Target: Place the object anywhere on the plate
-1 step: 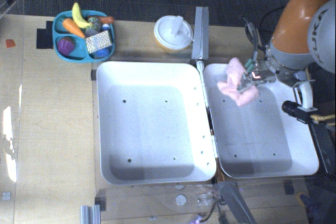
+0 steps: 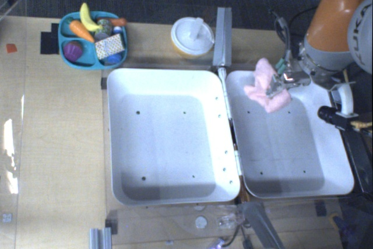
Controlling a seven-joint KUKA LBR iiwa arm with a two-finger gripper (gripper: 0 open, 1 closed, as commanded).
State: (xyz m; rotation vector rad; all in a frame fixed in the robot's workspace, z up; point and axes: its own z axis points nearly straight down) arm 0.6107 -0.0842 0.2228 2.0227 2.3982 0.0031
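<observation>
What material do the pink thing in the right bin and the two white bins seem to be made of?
Pink thing: probably soft cloth, matte; it lies crumpled in loose folds under the claw.
Right bin and left bin: likely rigid plastic, smooth with a slight sheen; they have rounded moulded corners and even white walls.

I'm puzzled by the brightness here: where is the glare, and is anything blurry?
Camera view: soft glare streaks on the clear panel at left; shadows pool along the near walls of the left bin and right bin; the pink cloth and gripper look slightly soft.
</observation>
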